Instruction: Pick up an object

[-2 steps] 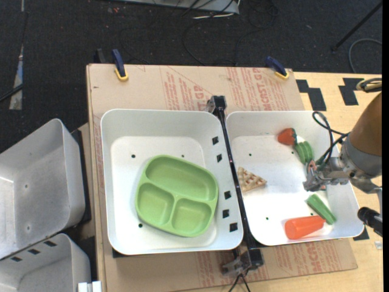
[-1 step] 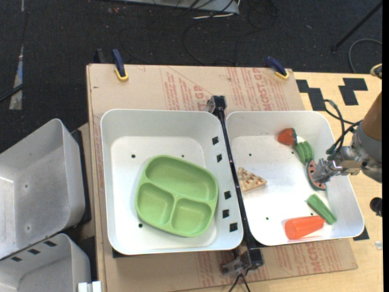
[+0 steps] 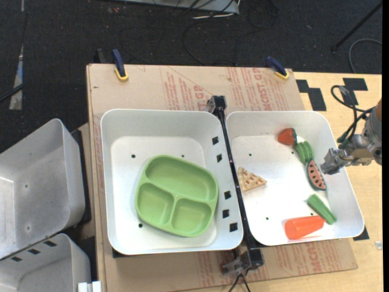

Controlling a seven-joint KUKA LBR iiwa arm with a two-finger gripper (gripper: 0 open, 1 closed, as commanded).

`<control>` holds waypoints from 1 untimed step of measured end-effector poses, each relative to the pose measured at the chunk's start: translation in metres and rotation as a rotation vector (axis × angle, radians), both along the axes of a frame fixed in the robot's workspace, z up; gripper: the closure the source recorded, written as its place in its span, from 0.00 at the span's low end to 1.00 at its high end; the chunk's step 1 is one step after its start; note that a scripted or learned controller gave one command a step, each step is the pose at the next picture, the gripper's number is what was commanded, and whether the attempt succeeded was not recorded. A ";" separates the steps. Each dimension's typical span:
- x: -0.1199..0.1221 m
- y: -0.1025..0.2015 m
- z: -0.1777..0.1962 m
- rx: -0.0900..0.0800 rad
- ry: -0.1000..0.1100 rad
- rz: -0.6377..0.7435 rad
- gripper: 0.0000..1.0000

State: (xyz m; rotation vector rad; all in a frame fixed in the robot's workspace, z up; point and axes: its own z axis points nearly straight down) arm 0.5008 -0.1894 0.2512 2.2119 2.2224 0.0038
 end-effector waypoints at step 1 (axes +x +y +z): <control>0.001 0.000 0.006 0.001 0.004 -0.001 1.00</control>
